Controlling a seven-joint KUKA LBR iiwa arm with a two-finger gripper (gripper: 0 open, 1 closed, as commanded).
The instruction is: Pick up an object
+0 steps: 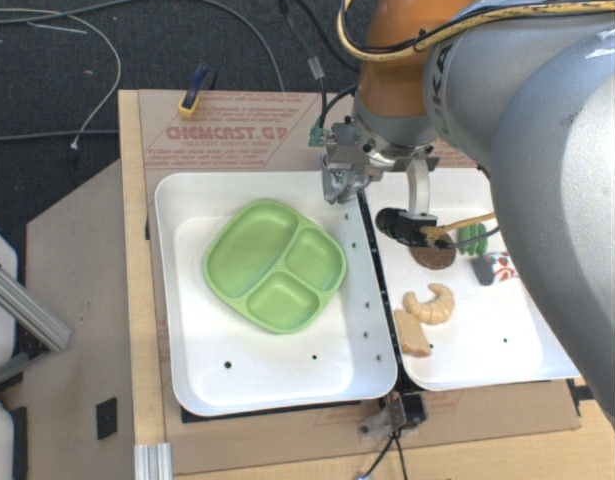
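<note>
Honestly can't tell from this angle whether the fingers [339, 190] are open or closed. They're over the far right corner of the left bin [182, 298], right by the wall between the two bins. A green divided plate [277, 266] sits in the middle of that bin, close to them but apart. The right bin [507, 353] has a croissant [432, 303], a brown round thing [434, 258] and a green bit [473, 236].

Green divided plate [275, 265] flat in left bin [192, 363], croissant [432, 303] (pale tan) in right bin [492, 353]
</note>
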